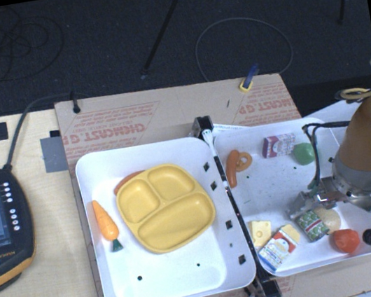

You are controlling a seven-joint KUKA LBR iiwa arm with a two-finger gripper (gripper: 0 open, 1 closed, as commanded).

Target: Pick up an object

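From the overhead camera view, the arm (370,147) comes in from the right and hangs low over the right bin (258,156), with the jaws (314,205) down in the clutter near a small green-labelled packet (312,223). Can't tell if the jaws are open or closed, the wrist blocks it. Nothing looks lifted, so I'd say the pick isn't done yet; grabbing and raising are still to come. Also in that bin: a cheese wedge (260,231), a red-and-white carton (277,247), a tomato (346,241), a green ball (304,153) and a pretzel-shaped toy (235,166). The left bin (124,283) has a yellow divided plate (165,207) and a carrot (105,222). The cardboard (165,112) printing is upside down and I can't read it reliably.
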